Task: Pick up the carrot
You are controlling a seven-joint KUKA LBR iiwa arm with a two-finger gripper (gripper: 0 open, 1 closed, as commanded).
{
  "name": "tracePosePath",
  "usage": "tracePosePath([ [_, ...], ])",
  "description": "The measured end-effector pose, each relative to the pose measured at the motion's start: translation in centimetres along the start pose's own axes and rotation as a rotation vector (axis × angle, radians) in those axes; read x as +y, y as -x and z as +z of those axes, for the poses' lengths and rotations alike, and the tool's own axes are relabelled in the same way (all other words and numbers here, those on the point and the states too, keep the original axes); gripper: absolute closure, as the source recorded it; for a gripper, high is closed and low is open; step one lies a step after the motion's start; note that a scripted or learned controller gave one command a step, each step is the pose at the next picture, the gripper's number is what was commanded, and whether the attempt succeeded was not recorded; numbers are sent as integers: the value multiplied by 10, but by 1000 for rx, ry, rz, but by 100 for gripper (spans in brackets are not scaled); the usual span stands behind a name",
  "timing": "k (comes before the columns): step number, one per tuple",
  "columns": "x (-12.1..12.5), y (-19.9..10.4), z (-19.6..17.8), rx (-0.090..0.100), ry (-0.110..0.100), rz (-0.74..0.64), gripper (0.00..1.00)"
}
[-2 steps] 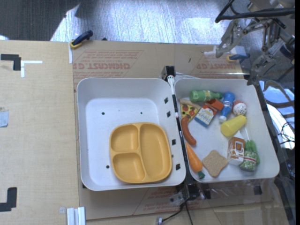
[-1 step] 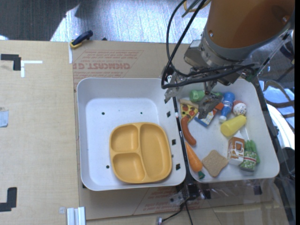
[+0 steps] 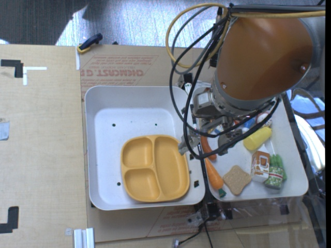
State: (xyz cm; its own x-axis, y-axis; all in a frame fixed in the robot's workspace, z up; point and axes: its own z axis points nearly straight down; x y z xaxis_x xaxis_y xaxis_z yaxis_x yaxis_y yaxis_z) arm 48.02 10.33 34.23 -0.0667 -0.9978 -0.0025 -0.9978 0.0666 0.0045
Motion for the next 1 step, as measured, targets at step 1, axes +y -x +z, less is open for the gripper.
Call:
tracePosePath([
  [1, -3, 1, -7, -5, 2, 8, 100],
])
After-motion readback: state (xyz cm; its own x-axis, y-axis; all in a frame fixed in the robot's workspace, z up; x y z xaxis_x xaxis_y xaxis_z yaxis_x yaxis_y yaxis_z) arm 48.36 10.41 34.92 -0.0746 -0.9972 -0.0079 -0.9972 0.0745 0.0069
